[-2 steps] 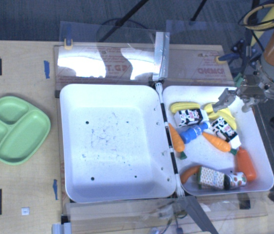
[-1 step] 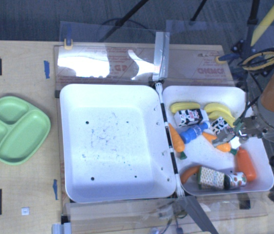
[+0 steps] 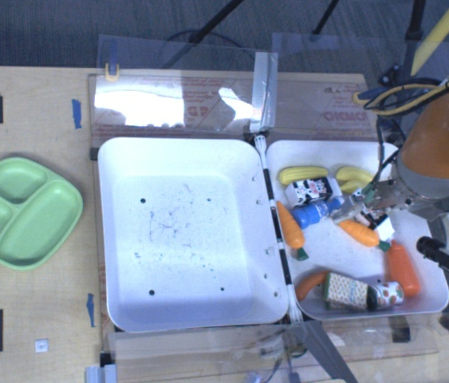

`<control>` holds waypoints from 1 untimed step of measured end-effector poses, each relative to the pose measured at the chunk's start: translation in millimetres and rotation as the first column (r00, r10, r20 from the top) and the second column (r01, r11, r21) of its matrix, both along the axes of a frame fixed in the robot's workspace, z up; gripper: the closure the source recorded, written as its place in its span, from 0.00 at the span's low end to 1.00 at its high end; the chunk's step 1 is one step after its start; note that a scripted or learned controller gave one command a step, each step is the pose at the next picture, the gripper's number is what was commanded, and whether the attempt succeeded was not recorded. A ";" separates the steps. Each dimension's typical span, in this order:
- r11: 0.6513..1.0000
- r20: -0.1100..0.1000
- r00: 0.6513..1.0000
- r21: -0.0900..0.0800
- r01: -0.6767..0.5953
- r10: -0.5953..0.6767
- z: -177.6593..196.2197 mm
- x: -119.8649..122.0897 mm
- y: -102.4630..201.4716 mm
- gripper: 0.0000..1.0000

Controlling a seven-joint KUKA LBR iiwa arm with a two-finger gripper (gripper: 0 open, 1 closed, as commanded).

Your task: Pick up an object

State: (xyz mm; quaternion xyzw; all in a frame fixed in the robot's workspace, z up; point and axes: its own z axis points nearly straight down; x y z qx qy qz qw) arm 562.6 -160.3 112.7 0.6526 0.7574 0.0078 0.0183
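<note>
The right bin [image 3: 431,298] holds several objects. Two yellow bananas [image 3: 304,173] [image 3: 354,177] lie at its back, with a black-and-white patterned carton [image 3: 310,190] and a blue bottle [image 3: 318,211] just in front of them. Orange carrots lie at the left wall [image 3: 290,228], in the middle [image 3: 358,232], at the right [image 3: 402,268] and at the front left [image 3: 310,283]. A labelled bottle [image 3: 360,294] lies on its side along the front. My gripper [image 3: 373,208] reaches in from the right, low over the middle carrot and beside the blue bottle.
The left bin [image 3: 180,230] is bare white with faint blue marks. A green divided plate [image 3: 21,212] sits on the bench at the far left. Clear plastic panels [image 3: 176,94] stand behind the bins. The grey and orange arm [image 3: 439,146] overhangs the right bin's right side.
</note>
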 end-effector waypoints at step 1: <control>0.979 0.004 0.979 -0.020 -0.203 0.203 -5.4 -5.9 -3.7 0.00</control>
